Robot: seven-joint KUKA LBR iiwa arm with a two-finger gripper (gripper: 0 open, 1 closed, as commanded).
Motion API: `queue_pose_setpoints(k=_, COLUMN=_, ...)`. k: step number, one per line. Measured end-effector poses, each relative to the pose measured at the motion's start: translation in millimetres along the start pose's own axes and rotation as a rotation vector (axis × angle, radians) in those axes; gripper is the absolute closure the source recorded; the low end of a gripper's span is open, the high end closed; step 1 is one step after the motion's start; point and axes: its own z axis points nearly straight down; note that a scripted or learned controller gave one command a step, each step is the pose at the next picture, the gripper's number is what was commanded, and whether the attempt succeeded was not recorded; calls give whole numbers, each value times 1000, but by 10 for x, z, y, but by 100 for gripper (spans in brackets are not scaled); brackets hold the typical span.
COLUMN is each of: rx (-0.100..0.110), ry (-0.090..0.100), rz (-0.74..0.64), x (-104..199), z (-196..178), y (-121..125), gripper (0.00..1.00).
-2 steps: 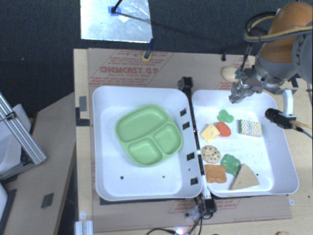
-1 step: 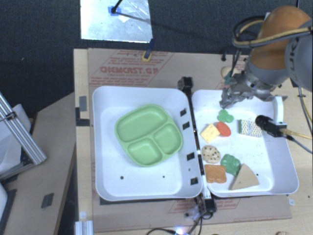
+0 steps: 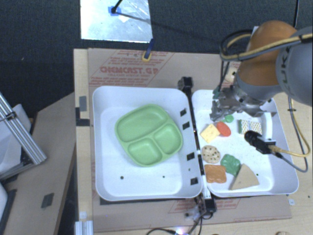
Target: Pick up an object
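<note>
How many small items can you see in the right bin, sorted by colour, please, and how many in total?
Right bin, items in sight:
Green: 2, a small piece by the gripper and a larger piece
Yellow: 1, cheese block
Red-orange: 1, oval piece
Orange: 1, square piece
Tan: 2, spotted cookie and wedge
Patterned white: 1, block
Total: 8

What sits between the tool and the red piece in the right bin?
Nothing visible. The tool hangs just above a small green piece, and the red piece lies directly below that, next to the yellow cheese wedge.
</note>
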Motion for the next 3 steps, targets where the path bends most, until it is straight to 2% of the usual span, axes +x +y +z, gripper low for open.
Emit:
queue_pose_setpoints(k=1, rx=-1, ry=0, rz=-1, x=402, z=-103, y=-264, gripper=100)
queue_pose_setpoints(k=2, rx=0, ry=0, rz=0, x=776, z=-21, y=-459, gripper=100)
queue_pose_setpoints(k=3, rx=-5, ry=-1, rz=1, x=897, z=-98, y=-485, gripper=100)
